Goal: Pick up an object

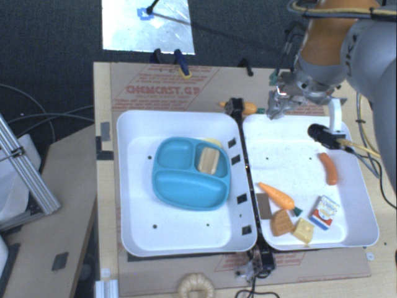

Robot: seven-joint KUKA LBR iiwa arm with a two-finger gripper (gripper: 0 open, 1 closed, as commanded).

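Hovering at the upper right of the frame, the gripper [277, 107] is seen above the right bin's [356, 194] far edge; its state cannot be told. The carrot [277, 195] lies low in that bin, near the divider. It is judged light, stiff and slightly slick, tapering; it is best taken across its thicker middle, clear of the neighbouring bread piece [282, 223].
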